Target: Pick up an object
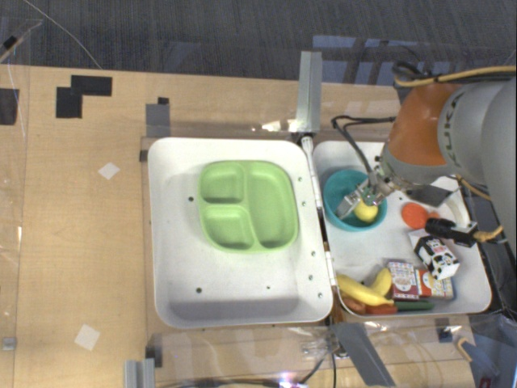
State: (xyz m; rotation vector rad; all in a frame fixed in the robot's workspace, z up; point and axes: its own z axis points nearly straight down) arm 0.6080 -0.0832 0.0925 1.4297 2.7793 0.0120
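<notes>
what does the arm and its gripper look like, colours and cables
The arm is bulky and rounded, light grey, with a wide orange band above the wrist. Thin black cables loop beside the band and run along the arm. The gripper is small, metallic grey and silvery, far slimmer than the arm.

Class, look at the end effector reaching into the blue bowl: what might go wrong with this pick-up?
1. The small yellow object looks rounded, so it may slip from the end effector.
2. The end effector is close to the blue bowl, so it might catch the rim and drag or tip the bowl in the right bin.
</notes>
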